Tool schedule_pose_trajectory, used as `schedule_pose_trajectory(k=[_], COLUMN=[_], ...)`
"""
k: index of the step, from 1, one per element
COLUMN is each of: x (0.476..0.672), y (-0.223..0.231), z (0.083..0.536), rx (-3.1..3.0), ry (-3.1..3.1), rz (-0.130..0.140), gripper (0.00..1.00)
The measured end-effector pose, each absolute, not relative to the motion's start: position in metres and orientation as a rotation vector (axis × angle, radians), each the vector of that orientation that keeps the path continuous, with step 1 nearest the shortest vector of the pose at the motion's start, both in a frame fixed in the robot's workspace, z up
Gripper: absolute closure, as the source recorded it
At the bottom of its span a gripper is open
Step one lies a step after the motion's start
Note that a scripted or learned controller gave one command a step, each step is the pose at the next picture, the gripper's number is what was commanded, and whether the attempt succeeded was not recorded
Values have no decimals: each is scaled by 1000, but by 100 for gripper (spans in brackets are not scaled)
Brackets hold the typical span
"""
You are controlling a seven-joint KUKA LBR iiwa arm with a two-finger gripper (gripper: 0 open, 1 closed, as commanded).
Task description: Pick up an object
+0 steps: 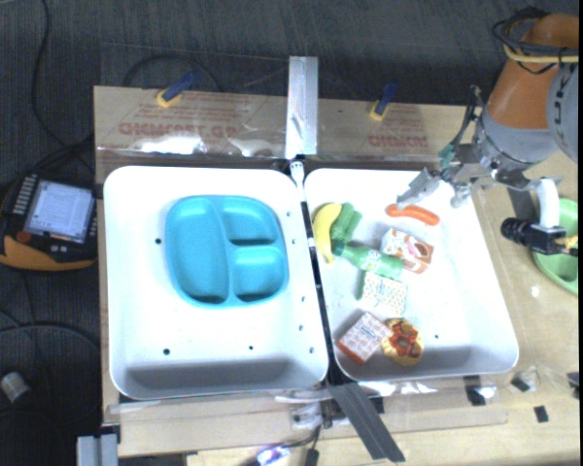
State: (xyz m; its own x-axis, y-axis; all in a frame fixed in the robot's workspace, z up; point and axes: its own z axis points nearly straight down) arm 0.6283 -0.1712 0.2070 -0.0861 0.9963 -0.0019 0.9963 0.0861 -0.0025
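camera view: gripper (pixel 445 184) just above orange sausage (pixel 412 214) in right bin (pixel 494 289)

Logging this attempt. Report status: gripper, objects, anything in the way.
Gripper over right bin's far edge, nothing between its fingers. Orange carrot just below it; banana, green bottle, small packets crowded close. Blue tray in left bin.

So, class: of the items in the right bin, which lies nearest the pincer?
The orange carrot, just below the pincer at the bin's top; the banana and packets lie farther away.
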Motion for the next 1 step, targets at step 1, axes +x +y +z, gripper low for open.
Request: schedule_pose_trajectory(k=[1], x=[646], y=[-183], z=[95], rx=[-2226], ry=[-2219], rz=[9], gripper=[0])
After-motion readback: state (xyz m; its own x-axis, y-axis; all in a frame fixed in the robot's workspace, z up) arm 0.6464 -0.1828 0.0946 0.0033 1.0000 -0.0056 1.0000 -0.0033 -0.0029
